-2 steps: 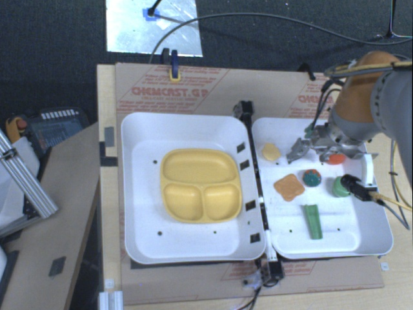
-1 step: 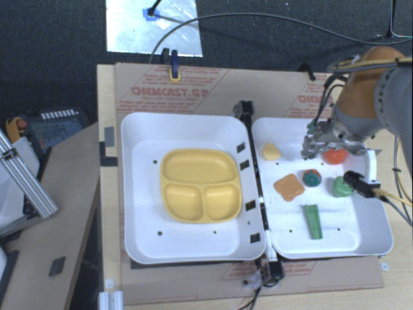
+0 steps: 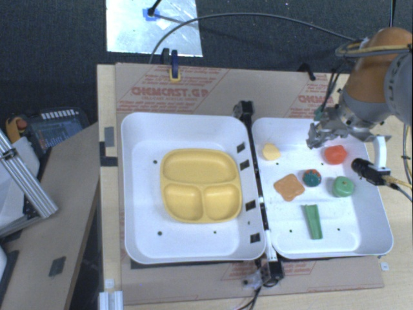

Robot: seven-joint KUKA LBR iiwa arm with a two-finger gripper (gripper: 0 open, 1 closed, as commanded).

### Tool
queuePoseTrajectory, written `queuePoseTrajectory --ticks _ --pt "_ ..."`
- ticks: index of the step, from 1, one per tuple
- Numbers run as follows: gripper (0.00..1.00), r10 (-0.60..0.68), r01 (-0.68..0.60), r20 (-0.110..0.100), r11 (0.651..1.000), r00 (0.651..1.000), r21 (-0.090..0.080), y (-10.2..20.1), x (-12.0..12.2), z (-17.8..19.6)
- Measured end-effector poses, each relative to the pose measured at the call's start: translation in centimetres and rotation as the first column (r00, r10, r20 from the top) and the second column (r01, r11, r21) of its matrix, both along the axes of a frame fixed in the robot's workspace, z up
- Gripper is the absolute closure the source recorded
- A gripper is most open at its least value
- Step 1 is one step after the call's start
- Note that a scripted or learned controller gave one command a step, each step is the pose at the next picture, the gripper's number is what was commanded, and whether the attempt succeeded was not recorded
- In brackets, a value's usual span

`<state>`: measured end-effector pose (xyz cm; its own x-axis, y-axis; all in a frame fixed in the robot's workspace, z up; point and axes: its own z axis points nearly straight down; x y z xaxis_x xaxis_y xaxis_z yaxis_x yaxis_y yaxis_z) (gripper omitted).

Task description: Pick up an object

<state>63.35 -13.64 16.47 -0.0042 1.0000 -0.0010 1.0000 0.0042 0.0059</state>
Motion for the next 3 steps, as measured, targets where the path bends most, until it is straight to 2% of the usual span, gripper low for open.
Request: queuePoseTrajectory --ticks 2,3 --pt "1.00 0.001 -0.001 0.003 1.000 1.000 -0.001 -0.4 0.0 13.0" --pt "1.00 0.004 -0.004 -0.004 1.000 1.000 0.002 4.3 -0.2 12.6"
